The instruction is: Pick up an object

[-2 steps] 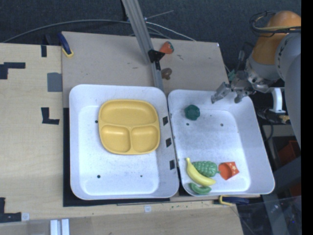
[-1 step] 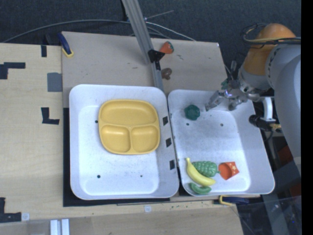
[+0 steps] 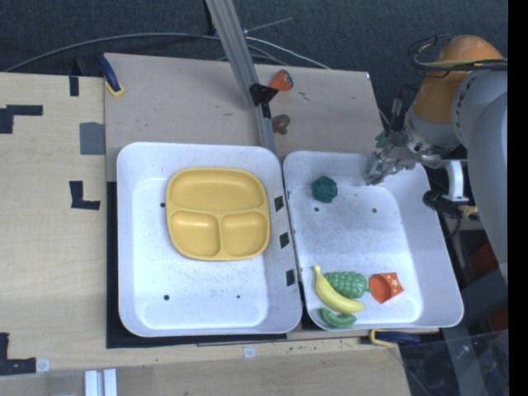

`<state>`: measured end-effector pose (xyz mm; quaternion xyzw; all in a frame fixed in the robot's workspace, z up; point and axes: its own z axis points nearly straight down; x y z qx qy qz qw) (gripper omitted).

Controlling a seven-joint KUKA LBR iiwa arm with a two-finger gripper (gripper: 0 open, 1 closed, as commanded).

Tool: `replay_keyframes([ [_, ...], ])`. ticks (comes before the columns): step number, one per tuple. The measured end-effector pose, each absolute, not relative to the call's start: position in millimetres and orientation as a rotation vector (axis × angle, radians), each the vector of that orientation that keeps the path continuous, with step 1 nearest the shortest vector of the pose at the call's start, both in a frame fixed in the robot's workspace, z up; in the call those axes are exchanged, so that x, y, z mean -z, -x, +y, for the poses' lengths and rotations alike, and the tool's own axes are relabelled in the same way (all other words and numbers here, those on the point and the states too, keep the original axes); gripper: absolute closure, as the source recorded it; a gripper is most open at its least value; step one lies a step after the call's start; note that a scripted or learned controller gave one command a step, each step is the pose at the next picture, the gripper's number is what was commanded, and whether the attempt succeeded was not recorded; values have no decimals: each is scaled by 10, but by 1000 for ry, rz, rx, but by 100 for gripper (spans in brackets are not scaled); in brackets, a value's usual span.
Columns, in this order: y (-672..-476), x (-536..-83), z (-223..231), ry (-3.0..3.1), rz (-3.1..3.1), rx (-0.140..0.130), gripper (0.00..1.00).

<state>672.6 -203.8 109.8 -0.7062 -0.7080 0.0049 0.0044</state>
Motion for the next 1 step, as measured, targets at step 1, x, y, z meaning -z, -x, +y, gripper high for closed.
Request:
replay_keyframes([
  [1,-6699,-1559,-1972,2222,-2226,3,100],
])
